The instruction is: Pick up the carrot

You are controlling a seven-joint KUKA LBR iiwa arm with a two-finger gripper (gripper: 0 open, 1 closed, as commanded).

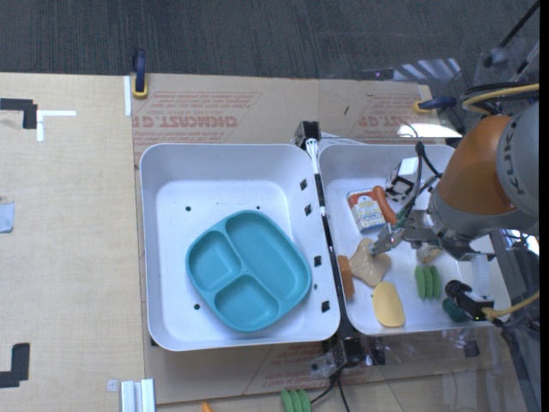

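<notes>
The carrot, a small orange stick, lies slanted in the upper middle of the right bin, against a white packet with a red label. My gripper hangs just below the carrot, over the top edge of a tan bread slice. It points left, and the grey arm with its orange band comes in from the right. Nothing shows in the gripper's grasp.
A brown sausage lies by the right bin's left wall. A yellow oval piece and a green vegetable sit near its front. The left bin holds a teal divided plate.
</notes>
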